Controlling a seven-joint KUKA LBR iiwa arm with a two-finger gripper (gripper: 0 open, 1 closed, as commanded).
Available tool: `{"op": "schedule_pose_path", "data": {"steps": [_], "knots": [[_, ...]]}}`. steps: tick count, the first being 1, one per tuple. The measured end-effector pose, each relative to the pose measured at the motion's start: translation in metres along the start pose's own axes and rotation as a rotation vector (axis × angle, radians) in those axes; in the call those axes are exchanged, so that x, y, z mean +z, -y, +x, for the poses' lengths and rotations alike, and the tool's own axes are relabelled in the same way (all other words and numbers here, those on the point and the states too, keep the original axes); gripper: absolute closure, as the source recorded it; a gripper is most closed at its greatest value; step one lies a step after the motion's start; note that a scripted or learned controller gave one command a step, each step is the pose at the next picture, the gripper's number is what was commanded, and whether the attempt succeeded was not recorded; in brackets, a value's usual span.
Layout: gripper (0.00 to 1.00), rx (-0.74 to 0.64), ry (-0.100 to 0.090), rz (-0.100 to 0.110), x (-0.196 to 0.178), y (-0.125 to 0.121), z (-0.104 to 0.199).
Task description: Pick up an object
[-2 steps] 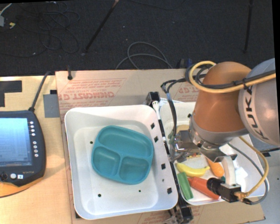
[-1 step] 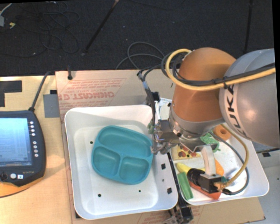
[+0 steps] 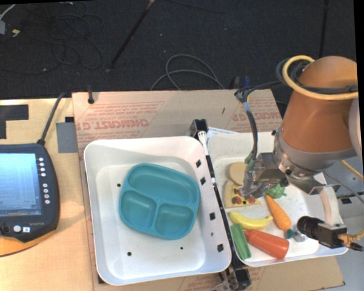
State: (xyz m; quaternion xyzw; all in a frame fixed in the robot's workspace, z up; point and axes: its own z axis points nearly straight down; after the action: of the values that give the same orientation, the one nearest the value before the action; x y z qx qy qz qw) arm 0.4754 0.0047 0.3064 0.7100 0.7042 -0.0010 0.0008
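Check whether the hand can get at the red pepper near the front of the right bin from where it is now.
Probably yes. The red pepper lies uncovered at the front of the right bin, beside the green piece and below the banana. The hand hangs over the same bin, just behind.

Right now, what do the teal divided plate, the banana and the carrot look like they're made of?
Teal divided plate: likely molded plastic, matte, one even color with soft rounded ridges. Banana: probably toy plastic, smooth, flat yellow with no marks. Carrot: also seems plastic, uniform orange with a slight sheen. None can be confirmed from looks alone.
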Motion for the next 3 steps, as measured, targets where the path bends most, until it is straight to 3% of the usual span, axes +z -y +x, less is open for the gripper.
{"op": "schedule_pose_path", "data": {"steps": [1, 2, 3], "knots": [[1.00, -0.010, -0.003, 0.007, 0.024, 0.001, 0.033], [1.00, -0.015, -0.004, 0.004, 0.020, -0.004, 0.103], [1.00, -0.004, 0.000, 0.002, 0.010, -0.029, 0.047]]}}
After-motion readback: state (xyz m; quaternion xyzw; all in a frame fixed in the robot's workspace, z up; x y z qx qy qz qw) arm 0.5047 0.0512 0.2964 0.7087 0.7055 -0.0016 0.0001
